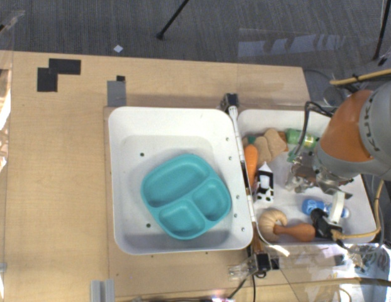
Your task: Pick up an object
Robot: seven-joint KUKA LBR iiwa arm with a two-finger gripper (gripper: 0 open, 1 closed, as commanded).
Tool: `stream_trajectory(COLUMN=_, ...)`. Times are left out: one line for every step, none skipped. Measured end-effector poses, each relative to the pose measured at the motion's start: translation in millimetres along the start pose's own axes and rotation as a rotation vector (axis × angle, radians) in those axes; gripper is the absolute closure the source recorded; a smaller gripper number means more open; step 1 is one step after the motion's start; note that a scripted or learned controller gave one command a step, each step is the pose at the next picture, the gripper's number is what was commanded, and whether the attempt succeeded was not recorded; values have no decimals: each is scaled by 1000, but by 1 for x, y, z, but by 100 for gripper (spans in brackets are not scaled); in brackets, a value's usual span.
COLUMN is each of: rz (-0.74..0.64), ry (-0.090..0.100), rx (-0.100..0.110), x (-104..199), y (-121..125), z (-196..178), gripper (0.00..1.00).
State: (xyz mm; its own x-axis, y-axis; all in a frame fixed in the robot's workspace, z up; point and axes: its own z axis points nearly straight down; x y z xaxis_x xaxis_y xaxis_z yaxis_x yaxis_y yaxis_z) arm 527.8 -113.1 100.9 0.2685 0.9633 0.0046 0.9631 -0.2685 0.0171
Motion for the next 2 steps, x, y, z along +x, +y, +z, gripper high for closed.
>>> stream_trajectory(rz=364, ry=-1, rx=9, x=57, y=2, z=-111, gripper=100)
stream_trajectory(rz=686, ry=-7, rx=10, x=40, y=-8, z=-192, gripper=100)
